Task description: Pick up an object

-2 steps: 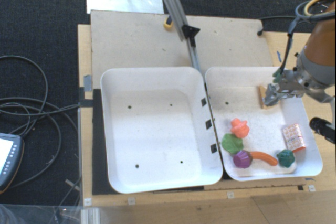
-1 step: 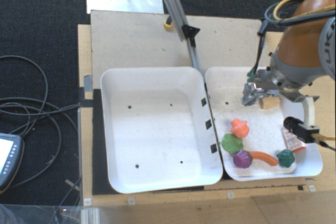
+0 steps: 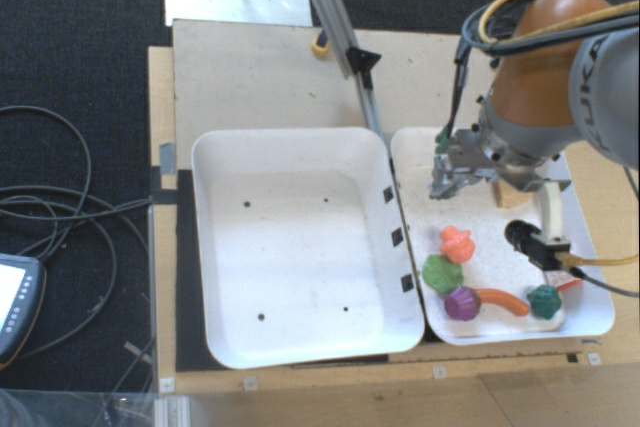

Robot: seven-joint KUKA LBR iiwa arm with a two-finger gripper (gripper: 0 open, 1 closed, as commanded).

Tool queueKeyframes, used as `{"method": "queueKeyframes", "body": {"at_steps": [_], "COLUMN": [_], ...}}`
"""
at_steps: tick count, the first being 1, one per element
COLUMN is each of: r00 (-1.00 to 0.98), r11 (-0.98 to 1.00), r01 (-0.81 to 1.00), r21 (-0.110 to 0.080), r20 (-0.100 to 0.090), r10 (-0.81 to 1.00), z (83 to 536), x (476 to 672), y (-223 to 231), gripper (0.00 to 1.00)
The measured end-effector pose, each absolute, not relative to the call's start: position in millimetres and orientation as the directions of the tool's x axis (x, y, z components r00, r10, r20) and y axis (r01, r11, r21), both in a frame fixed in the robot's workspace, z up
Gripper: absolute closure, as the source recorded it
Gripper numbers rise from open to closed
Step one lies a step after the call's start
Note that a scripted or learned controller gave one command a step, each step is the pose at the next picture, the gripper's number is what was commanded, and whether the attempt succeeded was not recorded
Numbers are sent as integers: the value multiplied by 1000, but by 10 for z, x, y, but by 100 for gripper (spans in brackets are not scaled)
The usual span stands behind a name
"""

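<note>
My gripper hangs over the back left part of the right bin, above and behind the objects, with nothing seen in it. Lower in that bin lie a pink-orange toy, a green toy, a purple toy, an orange carrot-like piece and a teal toy. The pink-orange toy is the closest to the gripper, a short way in front of it.
The left bin stands beside the right one; their rims meet along a line with black clips. A grey pole slants across the back of the bench. A black and white fitting hangs off the arm over the right bin.
</note>
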State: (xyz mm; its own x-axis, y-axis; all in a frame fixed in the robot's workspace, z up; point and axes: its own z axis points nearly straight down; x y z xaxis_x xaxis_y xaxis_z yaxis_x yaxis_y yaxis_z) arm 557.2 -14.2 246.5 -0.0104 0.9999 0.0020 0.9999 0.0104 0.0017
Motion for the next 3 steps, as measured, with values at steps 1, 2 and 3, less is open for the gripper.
{"method": "queueKeyframes", "body": {"at_steps": [1,2,3], "r00": [-11,-12,-7], "r11": [11,12,7], "r01": [1000,1000,1000], "r21": [2,2,1], "r20": [2,3,0], "r10": [1000,1000,1000], "z": [2392,2414,2413], "x": [5728,5770,5770], "y": [313,941,898], "gripper": [100,100,0]}}
